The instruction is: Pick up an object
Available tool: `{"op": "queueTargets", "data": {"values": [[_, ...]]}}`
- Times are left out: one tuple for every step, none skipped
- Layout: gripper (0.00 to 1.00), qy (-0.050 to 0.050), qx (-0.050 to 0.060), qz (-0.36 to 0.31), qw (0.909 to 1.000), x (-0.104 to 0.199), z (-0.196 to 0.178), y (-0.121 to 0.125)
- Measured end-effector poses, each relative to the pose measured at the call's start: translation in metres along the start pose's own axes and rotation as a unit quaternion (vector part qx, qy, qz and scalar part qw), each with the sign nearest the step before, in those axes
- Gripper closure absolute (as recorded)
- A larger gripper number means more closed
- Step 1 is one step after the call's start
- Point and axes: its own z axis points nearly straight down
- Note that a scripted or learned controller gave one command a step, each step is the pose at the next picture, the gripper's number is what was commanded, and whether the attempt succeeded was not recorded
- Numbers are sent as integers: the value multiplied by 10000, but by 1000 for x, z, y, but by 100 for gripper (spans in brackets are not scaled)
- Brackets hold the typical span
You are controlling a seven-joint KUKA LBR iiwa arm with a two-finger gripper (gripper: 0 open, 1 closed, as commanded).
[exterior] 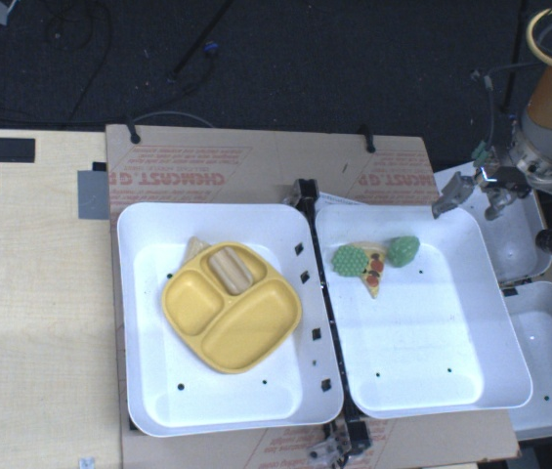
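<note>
Spreading across the table (31, 291), two shallow white bins sat side by side on a cardboard sheet (256, 164). The left bin (148, 379) carried a yellow divided plate (241, 325) with a tan ridged piece (229, 269) lying in its upper compartment, and a sliver of something pale peeked out under the plate's rim at about eleven o'clock. The right bin (432, 350) was mostly bare, its contents gathered toward twelve o'clock: a bumpy green piece (350, 260), a smoother green piece (403, 250), and between them a small pizza-slice toy (373, 274) touching the bumpy one, its point aimed toward six o'clock.

The arm entered from three o'clock, and the hand (473, 195) hovered over the right bin's far corner at roughly two o'clock, its two fingers spread apart with nothing between them. No object had yet been taken.

Judged from that layout, the nearest candidates lay at about eight o'clock from the hand, the smooth green piece closest, the pizza slice next with its long axis running twelve to six. The plate sat well apart, across the divider (317, 301). Crowding among the three toys could have spoiled a clean grip.
</note>
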Motion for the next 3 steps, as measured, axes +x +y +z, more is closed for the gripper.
{"op": "queueTargets", "data": {"values": [[0,12,32,-11,10000,10,51,-1],[0,10,37,2,10000,9,111,-11],[0,12,36,2,10000,11,165,-12]]}}
